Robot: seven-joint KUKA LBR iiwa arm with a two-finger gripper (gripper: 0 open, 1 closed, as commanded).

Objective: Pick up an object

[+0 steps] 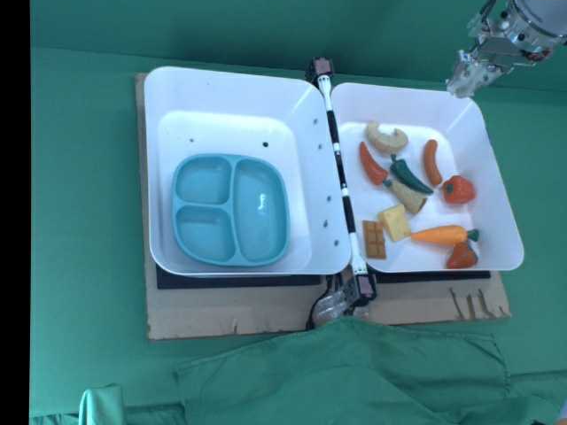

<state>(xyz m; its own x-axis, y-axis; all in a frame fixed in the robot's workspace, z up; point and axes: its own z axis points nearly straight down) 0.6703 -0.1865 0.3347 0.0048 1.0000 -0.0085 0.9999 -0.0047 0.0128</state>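
The right bin (500, 237) holds a scatter of toy food. An orange carrot (438, 234) with a small dark green tip lies near the bin's front right, its long axis running nearly left to right, pointed end toward the left and green end toward the right. Just below its green end sits a red strawberry (462, 256), against the bin's front wall. A yellow cheese wedge (395, 222) lies just left of the carrot's point, and a brown chocolate bar (374, 239) lies beside it, its long axis running front to back, close to the divider between the bins.

Farther back, a red chili (372, 163) slants from upper left to lower right. A dark green pepper (411, 176) slants the same way, overlapping a tan piece (409, 197) beneath it. A pale curled pastry (387, 136) sits at the back of the group. An orange-red sausage (431, 161) stands nearly front to back, and a red tomato (458, 189) lies to its right, near the bin's right side.

The left bin (230, 91) carries a light blue divided plate (230, 209) with three compartments.

The gripper (464, 78) hangs above the right bin's back right corner, well apart from all the food, with nothing between its fingers; whether it is parted or closed I cannot tell. Both bins rest on a green-covered tabletop (89, 193).
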